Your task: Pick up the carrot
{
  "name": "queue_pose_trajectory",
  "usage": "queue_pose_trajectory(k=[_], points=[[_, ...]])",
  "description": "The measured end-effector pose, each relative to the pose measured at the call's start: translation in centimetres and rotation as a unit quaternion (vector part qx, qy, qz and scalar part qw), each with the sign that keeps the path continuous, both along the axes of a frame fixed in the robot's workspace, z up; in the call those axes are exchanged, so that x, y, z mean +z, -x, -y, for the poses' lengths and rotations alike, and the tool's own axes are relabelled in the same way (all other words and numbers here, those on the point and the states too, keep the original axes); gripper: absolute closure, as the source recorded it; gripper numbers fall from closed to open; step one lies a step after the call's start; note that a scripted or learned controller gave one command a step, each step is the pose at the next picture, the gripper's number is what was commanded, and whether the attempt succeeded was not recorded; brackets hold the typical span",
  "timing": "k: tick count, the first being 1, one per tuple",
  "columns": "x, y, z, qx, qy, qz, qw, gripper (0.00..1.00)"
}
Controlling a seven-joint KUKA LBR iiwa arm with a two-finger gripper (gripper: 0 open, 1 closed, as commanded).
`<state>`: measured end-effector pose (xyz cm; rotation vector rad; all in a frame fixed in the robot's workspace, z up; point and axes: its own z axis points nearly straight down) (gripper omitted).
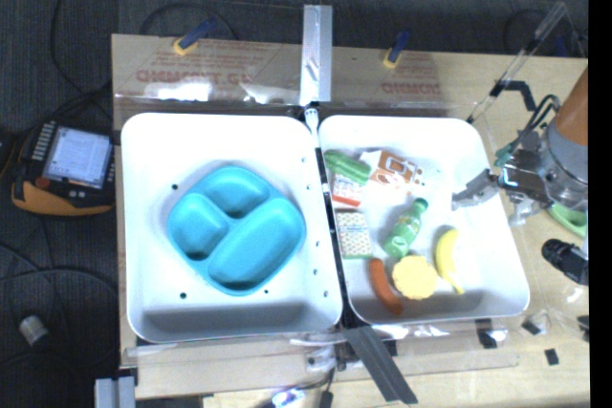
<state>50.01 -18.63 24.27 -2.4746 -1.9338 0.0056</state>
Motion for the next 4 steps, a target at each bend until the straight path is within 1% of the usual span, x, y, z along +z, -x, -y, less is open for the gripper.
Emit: queue_pose_trajectory(k=[1, 2, 3, 4], points=[[-10.6, 1.7, -3.2, 0.148, -0.0027, -0.001, 0.9889, 0.00], [-5.5, -1.0, -1.1, 0.271, -0.0014, 0.000, 0.9625, 0.00], [-15.3, 1.3, -5.0, 0.348, 0.0018, 0.006, 0.9375, 0.00], [-3.0, 1.5, -5.2, 0.403, -0.0020, 0.001, 0.9151, 0.00]])
